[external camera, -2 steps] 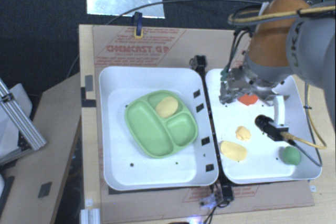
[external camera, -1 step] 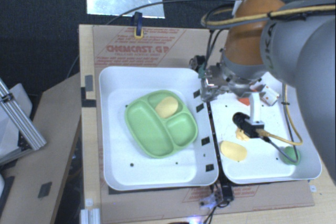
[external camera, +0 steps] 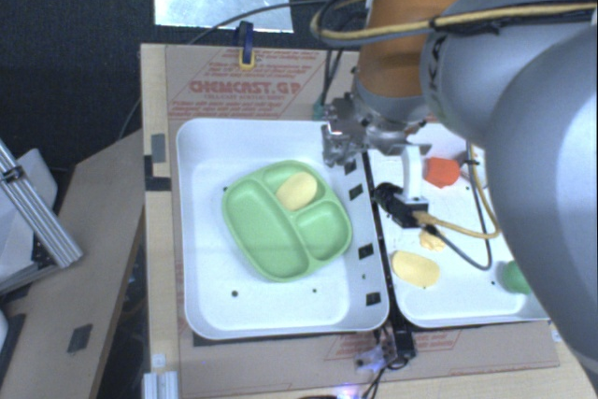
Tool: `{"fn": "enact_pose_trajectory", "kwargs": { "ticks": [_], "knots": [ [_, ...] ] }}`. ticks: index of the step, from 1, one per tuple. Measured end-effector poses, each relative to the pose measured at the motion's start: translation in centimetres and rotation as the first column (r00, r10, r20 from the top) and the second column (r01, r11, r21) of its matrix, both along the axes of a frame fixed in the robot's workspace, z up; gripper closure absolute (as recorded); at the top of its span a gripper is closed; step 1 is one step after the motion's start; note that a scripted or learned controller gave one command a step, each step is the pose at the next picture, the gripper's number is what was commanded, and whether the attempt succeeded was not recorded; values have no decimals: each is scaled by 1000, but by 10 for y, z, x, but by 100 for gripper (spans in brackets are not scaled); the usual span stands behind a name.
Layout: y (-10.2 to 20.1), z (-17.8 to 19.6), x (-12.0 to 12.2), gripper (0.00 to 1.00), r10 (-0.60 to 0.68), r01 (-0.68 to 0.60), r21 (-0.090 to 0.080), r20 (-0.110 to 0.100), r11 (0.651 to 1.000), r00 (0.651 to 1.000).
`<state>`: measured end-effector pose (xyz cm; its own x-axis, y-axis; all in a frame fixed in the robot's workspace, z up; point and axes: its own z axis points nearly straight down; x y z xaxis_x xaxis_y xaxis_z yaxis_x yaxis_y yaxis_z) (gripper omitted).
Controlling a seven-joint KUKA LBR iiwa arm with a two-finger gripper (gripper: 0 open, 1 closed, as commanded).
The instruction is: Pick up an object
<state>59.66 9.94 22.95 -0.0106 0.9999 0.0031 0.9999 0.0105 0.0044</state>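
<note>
A green divided plate [external camera: 271,238] lies in the left bin [external camera: 192,229], with a pale yellow lump [external camera: 297,191] in its upper compartment. My gripper [external camera: 338,149] hangs over the left bin's upper right corner, just above and to the right of that lump, close to the wall between the bins. In the right bin [external camera: 458,299] lie an orange block [external camera: 442,171], a yellow oval piece [external camera: 415,269], a small yellow bit [external camera: 431,240] and a green object [external camera: 513,277] half hidden by the arm. Nothing shows in the gripper's grasp.
The grey arm [external camera: 523,98] with its orange band [external camera: 406,23] covers much of the right bin. A yellow cable [external camera: 458,229] and a black fitting [external camera: 397,201] hang over that bin. The cardboard bench [external camera: 252,84] surrounds both bins.
</note>
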Motion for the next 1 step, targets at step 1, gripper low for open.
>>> {"fn": "enact_pose_trajectory", "kwargs": {
  "ticks": [1],
  "knots": [
    [-4, -1, -1, 0, -5, 5, -3, -3, 1000, 1000]
  ]
}}
